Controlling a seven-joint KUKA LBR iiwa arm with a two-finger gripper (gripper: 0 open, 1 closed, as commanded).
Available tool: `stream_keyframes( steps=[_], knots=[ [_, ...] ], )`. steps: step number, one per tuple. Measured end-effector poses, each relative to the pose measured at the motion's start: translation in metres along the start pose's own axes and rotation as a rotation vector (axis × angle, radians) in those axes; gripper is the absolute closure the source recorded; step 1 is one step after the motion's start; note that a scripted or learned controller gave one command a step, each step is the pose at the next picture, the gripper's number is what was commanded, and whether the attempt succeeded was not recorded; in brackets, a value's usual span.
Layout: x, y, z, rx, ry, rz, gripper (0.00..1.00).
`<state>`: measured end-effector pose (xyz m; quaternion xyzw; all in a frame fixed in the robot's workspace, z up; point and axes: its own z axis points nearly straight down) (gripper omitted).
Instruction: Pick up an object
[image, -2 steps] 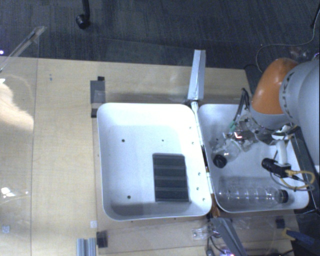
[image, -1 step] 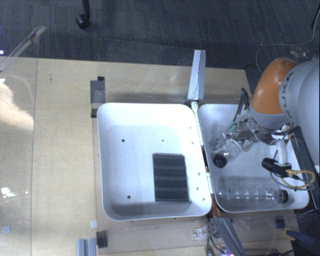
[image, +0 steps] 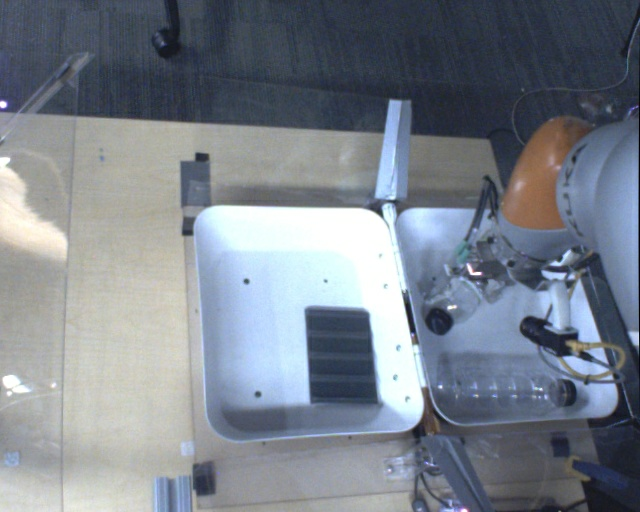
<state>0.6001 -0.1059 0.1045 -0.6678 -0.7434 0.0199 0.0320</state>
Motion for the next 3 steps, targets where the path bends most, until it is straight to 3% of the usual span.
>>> stream_keyframes(
  steps=[1, 2, 3],
  knots=[
    [0.001, -0.001, 0.000, -0.006, -0.002, 0.005, 0.00],
    [-0.002, -0.007, -0.007, 0.011, 0.000, 0.008, 1.00],
    [0.041, 0.015, -0.049, 0.012, -0.018, -0.021, 1.00]
  ],
)
